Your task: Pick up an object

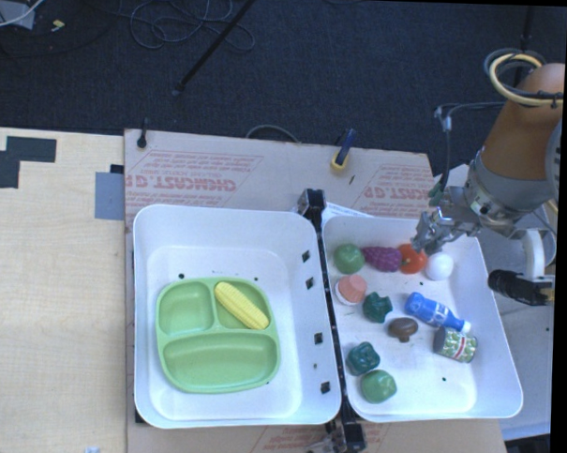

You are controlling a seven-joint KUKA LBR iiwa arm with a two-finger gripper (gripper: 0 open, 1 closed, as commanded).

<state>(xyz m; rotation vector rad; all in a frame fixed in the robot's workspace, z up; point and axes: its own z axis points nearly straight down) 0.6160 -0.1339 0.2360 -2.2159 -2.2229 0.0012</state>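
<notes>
1. Gripper [431,235], on the grey arm with an orange band [525,119], hangs over the upper edge of the right bin [498,371], at about 1 o'clock of that bin. Whether the tool is wide, narrow or holding anything cannot be told here.
2. Red tomato [411,260] lies just below the gripper tip, at its 7 o'clock; whether they touch is unclear.
3. White ball [439,266] sits just beside the tomato at 3 o'clock; purple grapes [382,258] touch it at 9 o'clock.
4. Green round piece [349,259] lies at 9 o'clock of the grapes.
5. Toward the bin's centre: pink disc [351,290], dark green piece [377,307], blue bottle [436,312], brown mushroom [403,327].
6. Small can [456,345] lies at 4 o'clock of the bottle.
7. At the bin's 7 o'clock: teal piece [362,358] and green pepper [378,386].
8. Left bin [171,230] bears a green divided tray [216,363]; yellow corn [242,305] lies in its upper right compartment.
</notes>
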